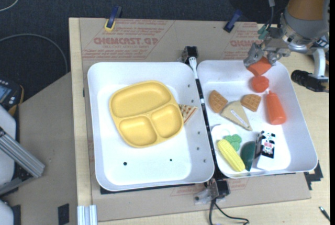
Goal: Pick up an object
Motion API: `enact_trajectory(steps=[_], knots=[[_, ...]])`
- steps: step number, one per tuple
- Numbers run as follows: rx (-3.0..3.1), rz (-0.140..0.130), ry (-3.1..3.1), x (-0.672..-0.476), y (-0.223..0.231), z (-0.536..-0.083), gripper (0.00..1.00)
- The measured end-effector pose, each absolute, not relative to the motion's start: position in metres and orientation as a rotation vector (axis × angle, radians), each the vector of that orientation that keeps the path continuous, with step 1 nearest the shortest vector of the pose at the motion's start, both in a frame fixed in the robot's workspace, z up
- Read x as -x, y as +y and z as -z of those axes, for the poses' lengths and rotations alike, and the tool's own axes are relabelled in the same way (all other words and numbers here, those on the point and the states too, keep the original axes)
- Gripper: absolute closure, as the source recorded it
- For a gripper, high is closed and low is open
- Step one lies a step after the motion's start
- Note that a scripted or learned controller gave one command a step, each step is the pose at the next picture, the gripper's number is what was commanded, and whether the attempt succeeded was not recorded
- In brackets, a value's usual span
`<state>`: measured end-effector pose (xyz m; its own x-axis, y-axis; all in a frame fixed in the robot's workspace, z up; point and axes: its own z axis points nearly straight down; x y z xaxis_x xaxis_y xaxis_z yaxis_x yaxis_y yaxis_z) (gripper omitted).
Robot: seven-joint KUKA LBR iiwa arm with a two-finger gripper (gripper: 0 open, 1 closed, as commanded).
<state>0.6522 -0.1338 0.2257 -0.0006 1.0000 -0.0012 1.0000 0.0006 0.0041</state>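
You've got the left bin (pixel 99 114) holding a yellow divided plate (pixel 144 113), the right bin (pixel 298 130) full of toy food. Gripper (pixel 260 60) sits over the right bin's far corner, closed around a red-orange block (pixel 260 67) lifted off the floor. It likely handles light, stiff, a bit slick; grip its flat sides. A red round piece (pixel 259 83) lies just beneath.

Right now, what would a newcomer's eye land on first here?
The big yellow divided plate in the left bin. Then the tool at the right bin's far edge, with a red-orange piece at its tip, above a clutter of toy food.
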Motion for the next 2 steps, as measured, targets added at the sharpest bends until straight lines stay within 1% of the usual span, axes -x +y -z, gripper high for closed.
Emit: enact_trajectory(steps=[1,2], knots=[[-2.222,0.003,2.226,-0.620,-0.088,-0.218,1.00],[-2.222,0.003,2.226,-0.594,-0.053,-0.217,1.00]])
